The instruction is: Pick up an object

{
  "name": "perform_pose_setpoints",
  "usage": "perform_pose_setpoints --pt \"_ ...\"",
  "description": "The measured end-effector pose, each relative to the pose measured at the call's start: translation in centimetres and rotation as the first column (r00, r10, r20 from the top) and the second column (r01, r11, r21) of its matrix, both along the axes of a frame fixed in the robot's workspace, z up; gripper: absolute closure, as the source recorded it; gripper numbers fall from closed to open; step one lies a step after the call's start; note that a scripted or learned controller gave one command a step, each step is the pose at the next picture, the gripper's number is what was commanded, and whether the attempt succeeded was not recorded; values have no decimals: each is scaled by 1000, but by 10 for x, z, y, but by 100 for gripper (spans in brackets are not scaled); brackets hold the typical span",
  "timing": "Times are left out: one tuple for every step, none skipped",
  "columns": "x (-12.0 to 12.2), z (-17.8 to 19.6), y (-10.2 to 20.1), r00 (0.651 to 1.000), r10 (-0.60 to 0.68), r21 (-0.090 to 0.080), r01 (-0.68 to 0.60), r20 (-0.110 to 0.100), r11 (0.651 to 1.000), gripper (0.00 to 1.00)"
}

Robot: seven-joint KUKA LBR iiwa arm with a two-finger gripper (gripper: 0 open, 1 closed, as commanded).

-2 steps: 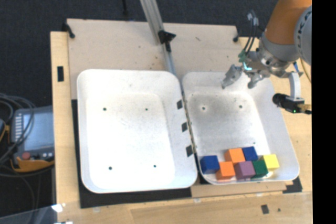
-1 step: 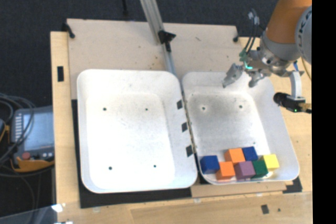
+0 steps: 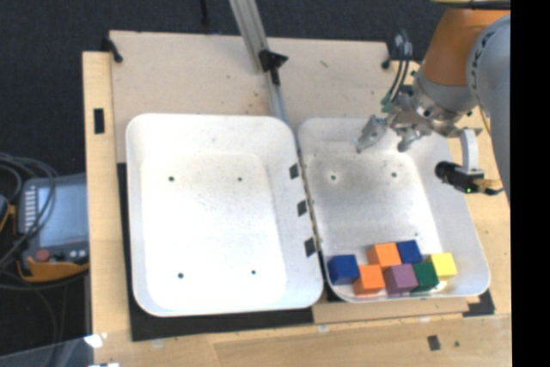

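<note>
Seven blocks — two blue, two orange — in the right bin.

My bench carries two white bins side by side: the left bin and the right bin, their inner rims touching along the middle.

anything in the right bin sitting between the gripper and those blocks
Nothing visible does. The gripper is over the far end of the right bin; the blocks cluster at its near edge, with bare bin floor between.
</note>
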State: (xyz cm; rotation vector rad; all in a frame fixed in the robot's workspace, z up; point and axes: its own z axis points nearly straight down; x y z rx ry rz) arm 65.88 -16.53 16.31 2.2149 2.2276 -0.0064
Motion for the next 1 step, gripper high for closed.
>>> perform_pose_setpoints --pt "5 -57 -8 1000 -3 0 3 0 1000 0"
